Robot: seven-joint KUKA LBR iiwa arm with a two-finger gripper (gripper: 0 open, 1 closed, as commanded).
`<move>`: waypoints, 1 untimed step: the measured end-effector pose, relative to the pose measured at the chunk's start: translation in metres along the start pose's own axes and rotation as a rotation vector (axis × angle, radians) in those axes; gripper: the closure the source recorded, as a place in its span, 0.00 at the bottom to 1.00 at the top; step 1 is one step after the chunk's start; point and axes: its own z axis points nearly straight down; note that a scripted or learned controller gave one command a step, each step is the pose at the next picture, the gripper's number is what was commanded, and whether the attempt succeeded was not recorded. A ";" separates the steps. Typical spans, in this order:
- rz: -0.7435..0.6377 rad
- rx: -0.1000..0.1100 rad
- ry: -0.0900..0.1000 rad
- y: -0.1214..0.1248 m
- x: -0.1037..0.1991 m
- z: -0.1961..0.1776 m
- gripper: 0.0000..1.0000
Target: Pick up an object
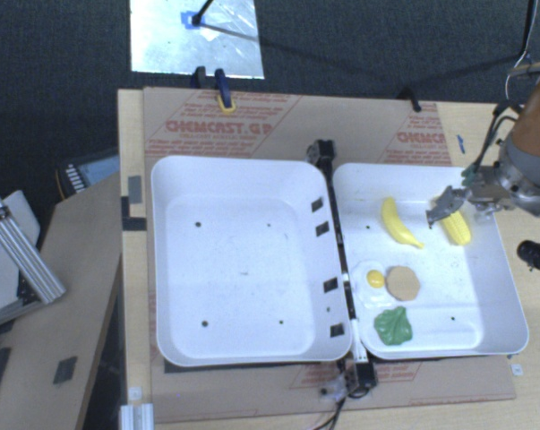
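While the arm leans in from the right, its hand hangs low over the upper right part of the right bin, and the nearest thing to it is a short yellow piece, a corn cob by the look of it. That corn cob lies just below the hand, touching or all but touching the grey fingertip as seen from above; whether there is real contact I cannot tell, since the slant hides any height between them. Its long axis runs from upper left to lower right. I cannot make out whether the fingers are apart or together, and nothing shows gripped between them.

Just to the left lies a banana, tilted much the same way, near the hand but clearly apart from it. Lower in the same bin sit a small yellow disc, a round tan biscuit-like piece touching or just beside it, and a green leafy thing below those, all well away from the hand.

My guess is the corn cob is the target, and the grip would need to close across its short width, so the fingers should straddle it square to that diagonal.
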 end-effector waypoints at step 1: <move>-0.005 -0.013 -0.003 0.005 0.001 -0.015 1.00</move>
